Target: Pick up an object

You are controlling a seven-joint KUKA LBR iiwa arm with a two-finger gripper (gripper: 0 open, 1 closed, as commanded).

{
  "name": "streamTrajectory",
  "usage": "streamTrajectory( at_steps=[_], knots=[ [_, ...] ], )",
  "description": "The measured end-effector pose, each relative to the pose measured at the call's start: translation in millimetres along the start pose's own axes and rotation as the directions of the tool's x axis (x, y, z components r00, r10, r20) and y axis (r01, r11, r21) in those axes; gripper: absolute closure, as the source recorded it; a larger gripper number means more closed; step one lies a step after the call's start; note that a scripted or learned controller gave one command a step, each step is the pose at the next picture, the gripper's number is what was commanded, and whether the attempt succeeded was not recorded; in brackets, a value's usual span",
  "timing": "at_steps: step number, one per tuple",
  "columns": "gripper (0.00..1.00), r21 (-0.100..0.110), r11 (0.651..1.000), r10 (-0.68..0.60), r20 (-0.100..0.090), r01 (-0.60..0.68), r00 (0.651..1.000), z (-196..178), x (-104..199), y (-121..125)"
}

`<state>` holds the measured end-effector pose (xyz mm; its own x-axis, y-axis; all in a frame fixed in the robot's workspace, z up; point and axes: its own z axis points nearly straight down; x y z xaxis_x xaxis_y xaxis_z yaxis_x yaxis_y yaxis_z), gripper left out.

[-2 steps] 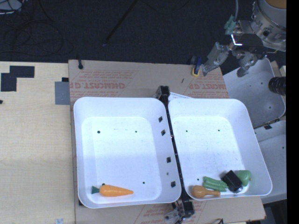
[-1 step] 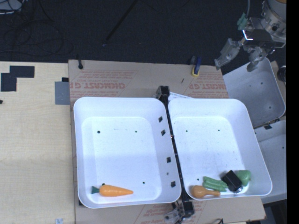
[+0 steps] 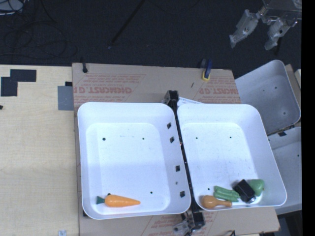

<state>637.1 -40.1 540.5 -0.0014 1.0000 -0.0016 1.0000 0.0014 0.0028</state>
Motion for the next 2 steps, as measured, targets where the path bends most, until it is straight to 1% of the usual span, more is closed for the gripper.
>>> streamTrajectory(
  at_steps=[1,2],
  knots=[
    [1.0,0.009,1.0,-0.006,0.0,0.006,1.0,-6.5,1.8,-0.6],
    [1.0,0.009,1.0,-0.008,-0.003,0.008,1.0,4.3,91.5,7.1]
  ],
)
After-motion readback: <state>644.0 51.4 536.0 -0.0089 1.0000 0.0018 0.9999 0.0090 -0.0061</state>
